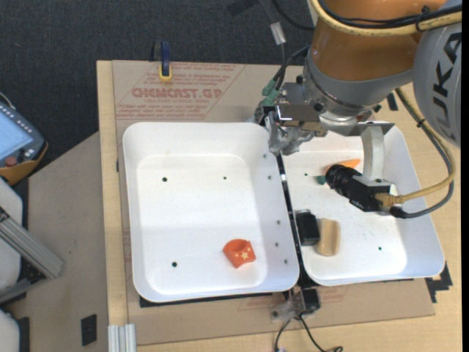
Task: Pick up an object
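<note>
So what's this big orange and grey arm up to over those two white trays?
It is a robot arm set to pick up an object from two shallow white bins. Right now it hangs over the far end of the right bin, near the divide between the two. A small orange block lies in the left bin. In the right bin lie a tan piece beside a small black piece, and an orange bit partly hidden by the arm. Nothing looks lifted yet.

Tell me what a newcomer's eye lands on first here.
The big grey arm with its orange band looms over the right bin, top right. Next comes the small orange block with a yellow star, alone near the front of the left bin.
</note>
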Available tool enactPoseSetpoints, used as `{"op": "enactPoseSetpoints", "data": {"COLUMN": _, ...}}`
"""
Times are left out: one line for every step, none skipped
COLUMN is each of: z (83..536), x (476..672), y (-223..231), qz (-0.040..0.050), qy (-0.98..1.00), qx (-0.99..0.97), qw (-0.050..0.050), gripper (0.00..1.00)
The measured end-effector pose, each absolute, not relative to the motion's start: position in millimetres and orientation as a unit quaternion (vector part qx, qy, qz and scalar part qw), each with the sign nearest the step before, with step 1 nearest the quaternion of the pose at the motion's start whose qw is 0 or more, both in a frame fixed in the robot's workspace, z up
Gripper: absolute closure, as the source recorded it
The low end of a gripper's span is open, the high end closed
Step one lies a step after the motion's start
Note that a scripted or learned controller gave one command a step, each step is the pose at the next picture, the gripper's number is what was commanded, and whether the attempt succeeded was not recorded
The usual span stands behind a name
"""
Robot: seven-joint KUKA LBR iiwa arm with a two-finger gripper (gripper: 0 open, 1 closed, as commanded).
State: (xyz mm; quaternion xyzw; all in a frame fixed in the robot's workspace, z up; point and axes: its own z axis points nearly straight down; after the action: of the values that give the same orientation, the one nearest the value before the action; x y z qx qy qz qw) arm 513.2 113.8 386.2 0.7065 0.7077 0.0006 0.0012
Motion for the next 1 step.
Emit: {"op": "enactPoseSetpoints", "data": {"z": 502.6, "x": 478.4, "y": 132.4, "qz": 0.0054, "qy": 0.709, "qx": 0.706, "qw": 0.002, "gripper": 1.0}}
